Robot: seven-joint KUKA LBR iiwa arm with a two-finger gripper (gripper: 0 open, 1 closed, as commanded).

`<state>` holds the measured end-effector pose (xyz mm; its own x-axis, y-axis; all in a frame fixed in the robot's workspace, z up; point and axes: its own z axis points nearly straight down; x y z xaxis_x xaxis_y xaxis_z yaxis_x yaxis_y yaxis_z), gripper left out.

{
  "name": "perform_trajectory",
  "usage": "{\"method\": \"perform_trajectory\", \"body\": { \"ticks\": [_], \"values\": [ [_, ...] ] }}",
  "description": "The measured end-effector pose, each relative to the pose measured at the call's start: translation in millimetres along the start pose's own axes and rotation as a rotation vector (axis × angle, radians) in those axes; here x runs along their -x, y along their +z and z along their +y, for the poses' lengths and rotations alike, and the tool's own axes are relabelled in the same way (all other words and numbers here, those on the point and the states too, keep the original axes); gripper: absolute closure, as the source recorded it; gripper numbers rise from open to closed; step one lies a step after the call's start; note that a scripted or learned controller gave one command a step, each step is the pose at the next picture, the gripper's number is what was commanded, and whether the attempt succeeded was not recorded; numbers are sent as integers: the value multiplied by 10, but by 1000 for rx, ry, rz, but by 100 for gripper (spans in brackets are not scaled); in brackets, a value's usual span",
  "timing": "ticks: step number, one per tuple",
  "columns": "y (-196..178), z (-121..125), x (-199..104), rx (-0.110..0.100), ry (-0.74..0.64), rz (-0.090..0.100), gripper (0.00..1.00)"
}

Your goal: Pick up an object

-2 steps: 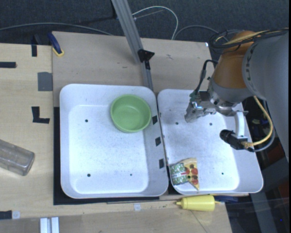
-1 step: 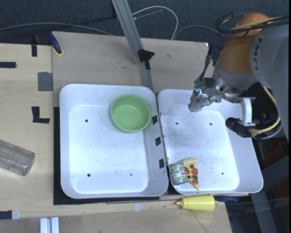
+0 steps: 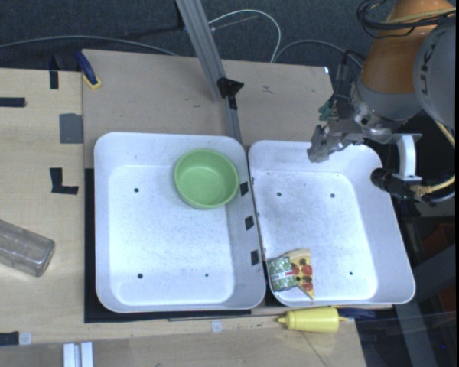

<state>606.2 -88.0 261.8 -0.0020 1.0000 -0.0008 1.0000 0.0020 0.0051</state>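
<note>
Over right bin's (image 3: 382, 228) far rim: hand (image 3: 321, 153), nothing visibly between fingers; spread or pressed, cannot tell. Green bowl (image 3: 206, 178) in left bin (image 3: 115, 228); snack packet (image 3: 291, 272) at right bin's near-left corner.

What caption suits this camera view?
Gripper over the right bin's far edge; green bowl in left bin, snack packet at right bin's near corner.

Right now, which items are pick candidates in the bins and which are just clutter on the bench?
In the bins, pick candidates:
- green bowl, left bin, upper middle
- snack packet, right bin, lower left corner
- gripper hangs over the right bin's upper edge

Outside the bins, lying about:
- yellow bottle, front of right bin
- clear plastic container, far left
- blue-and-yellow clamp, bench's top left
</note>
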Motion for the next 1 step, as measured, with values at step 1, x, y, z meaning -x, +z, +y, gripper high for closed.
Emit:
{"method": "perform_trajectory", "body": {
  "ticks": [1],
  "values": [
    [187,-189,-467,-8,-3,1,100]
  ]
}}
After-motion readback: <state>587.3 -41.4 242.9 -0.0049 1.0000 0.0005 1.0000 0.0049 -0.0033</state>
